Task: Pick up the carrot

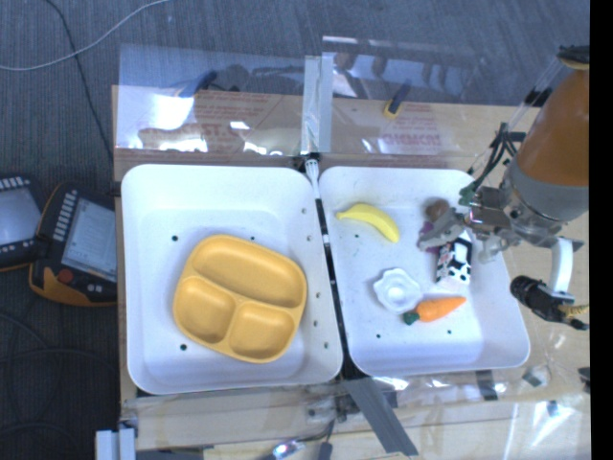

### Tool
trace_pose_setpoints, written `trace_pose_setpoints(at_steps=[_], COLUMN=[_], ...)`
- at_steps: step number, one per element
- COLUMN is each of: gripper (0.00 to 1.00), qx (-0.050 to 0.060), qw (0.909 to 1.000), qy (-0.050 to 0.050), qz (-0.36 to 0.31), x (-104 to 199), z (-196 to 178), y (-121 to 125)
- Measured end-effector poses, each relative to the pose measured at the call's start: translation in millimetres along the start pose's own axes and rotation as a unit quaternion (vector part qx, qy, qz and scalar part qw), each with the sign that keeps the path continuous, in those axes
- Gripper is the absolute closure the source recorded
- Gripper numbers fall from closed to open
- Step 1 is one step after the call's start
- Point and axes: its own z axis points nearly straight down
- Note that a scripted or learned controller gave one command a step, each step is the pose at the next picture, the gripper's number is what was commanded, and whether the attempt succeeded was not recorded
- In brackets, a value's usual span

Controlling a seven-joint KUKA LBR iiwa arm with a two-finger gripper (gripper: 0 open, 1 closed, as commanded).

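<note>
The carrot (439, 309), orange with a green top, lies on the floor of the right bin (498, 348) near its front, its green end pointing left. My gripper (442, 232) hangs over the right side of that bin, behind the carrot and apart from it. It hovers just above a black-and-white toy (458, 261). Nothing from the bin appears lifted.
A yellow banana (370, 220) lies at the middle left of the right bin. A small white object (395, 287) sits right beside the carrot's green end. The left bin (153, 199) holds a yellow divided plate (239, 297). The arm (560, 147) reaches in from the right.
</note>
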Motion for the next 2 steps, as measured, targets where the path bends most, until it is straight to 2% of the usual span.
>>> trace_pose_setpoints(at_steps=[1, 2], gripper=[0.00, 0.00], qx=[0.001, -0.001], qw=[0.9999, 0.9880], qy=[0.000, 0.000], qz=[-0.010, -0.154], x=[-51.2, -38.2], z=[120.8, 89.8], y=[-10.3, -10.4])
